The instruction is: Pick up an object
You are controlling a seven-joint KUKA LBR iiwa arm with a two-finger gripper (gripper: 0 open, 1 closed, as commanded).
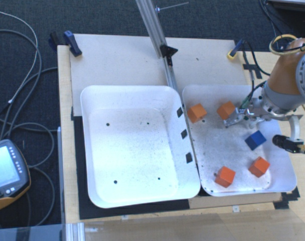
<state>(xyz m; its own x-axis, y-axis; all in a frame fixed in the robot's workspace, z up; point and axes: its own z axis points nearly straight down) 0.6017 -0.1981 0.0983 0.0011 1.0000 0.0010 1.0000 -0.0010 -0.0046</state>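
Note:
The right bin (207,185) holds several orange blocks and one blue block. One orange block (196,112) lies at the far left of that bin, a second (225,110) sits just right of it. The blue block (255,140) rests in the middle right, with two more orange blocks (225,176) (259,166) near the front rim. My gripper (234,120) hangs low over the bin's far part, right beside the second orange block and up-left of the blue one. Nothing shows between its tips.
The left bin (92,134) stands next to the right one, divided by their touching rims with black clips (184,133). A slanted metal bar (152,24) crosses the back of the bench. Blue clamps (72,41) sit at the far corners.

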